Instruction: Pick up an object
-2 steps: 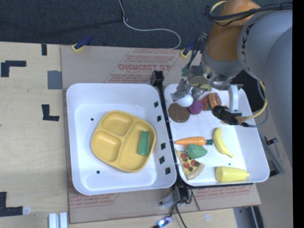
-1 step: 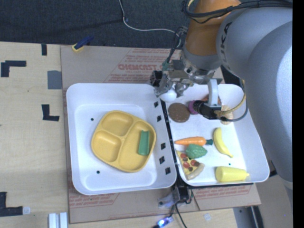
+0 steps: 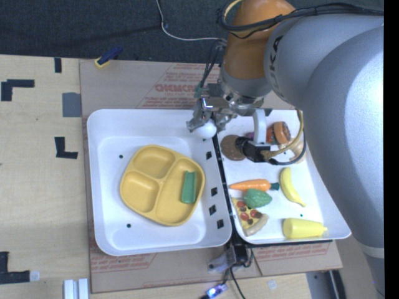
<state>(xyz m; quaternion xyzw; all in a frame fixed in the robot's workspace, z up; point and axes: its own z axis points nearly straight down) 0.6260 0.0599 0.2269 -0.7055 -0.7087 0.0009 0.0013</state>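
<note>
My gripper (image 3: 203, 122) hangs over the wall between the two bins, near their far end. A small white round object (image 3: 205, 129) sits between its fingertips, and the fingers are shut on it. In the left bin (image 3: 106, 136) lies a yellow divided plate (image 3: 153, 182) with a green stick-shaped piece (image 3: 188, 187) in its right compartment. The right bin (image 3: 324, 217) holds a brown cookie (image 3: 232, 147), a burger (image 3: 278, 132), a carrot (image 3: 249, 185), a green vegetable (image 3: 257, 199), a pizza slice (image 3: 249, 217), a banana (image 3: 290, 187) and a yellow block (image 3: 303, 228).
The grey arm (image 3: 336, 104) covers the right bin's far right part. A black cable loop (image 3: 274, 157) hangs from the wrist over the cookie and burger. The bins rest on cardboard (image 3: 143, 86). A blue and yellow item (image 3: 108, 56) lies at the cardboard's far left edge.
</note>
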